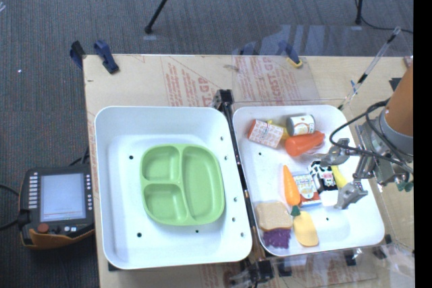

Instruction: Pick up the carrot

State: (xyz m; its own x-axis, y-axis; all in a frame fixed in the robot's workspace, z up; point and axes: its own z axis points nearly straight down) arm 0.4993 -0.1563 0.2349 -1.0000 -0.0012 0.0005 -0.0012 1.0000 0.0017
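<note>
The carrot [290, 185], slim and orange with a green stub at its near end, lies lengthwise in the middle of the right bin [364, 226]. My gripper [344, 172] hangs over the right part of that bin, to the right of the carrot and apart from it. Its two fingers are spread wide, one near the far side [339, 146] and one nearer [351, 197]. Nothing is held between them. A small black-and-white carton [325, 176] and a yellow stick [337, 177] lie between the carrot and the gripper.
The right bin also holds a red-and-white box [265, 133], a can [301, 125], a fat orange piece [305, 143], a bread slice [273, 215], purple grapes [275, 237] and a yellow piece [306, 230]. A green divided plate [182, 184] sits in the left bin [115, 145].
</note>
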